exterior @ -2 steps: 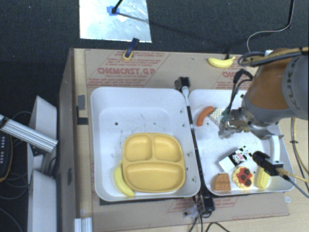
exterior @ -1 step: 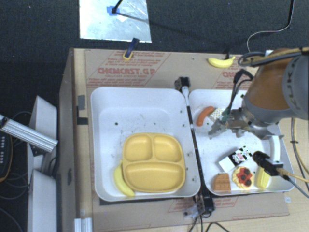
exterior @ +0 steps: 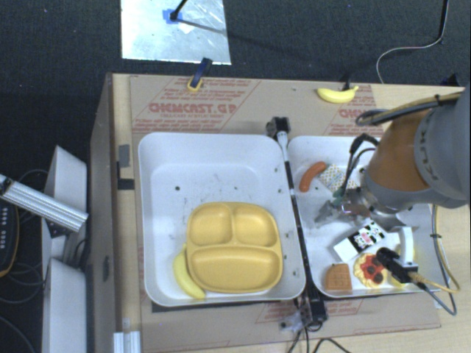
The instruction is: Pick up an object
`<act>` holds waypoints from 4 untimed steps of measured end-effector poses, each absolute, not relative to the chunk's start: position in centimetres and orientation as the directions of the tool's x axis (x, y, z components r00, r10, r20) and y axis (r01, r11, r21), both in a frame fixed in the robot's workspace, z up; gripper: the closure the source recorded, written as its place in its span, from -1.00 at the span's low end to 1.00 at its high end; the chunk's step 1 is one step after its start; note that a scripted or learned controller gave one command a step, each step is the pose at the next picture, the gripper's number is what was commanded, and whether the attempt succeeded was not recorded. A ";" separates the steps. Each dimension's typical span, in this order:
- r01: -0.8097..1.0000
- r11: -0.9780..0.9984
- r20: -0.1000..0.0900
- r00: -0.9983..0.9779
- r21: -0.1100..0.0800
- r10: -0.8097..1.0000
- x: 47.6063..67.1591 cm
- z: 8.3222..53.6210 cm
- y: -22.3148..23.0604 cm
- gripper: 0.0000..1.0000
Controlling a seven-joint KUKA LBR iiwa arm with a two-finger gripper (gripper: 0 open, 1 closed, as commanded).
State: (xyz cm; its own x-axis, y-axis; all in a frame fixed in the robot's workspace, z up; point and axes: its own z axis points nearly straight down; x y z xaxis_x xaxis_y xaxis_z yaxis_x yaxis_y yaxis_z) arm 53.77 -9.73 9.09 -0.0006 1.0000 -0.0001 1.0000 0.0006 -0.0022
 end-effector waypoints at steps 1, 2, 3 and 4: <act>1.000 0.004 0.000 -0.004 0.003 1.000 61.4 8.5 -9.7 -1.00; 1.000 0.004 -0.003 -0.004 -0.001 1.000 64.4 8.5 -9.2 -1.00; 1.000 0.008 -0.002 -0.008 0.004 1.000 64.5 9.6 -9.1 1.00; 1.000 0.006 0.000 -0.006 0.004 1.000 62.1 18.5 -3.6 1.00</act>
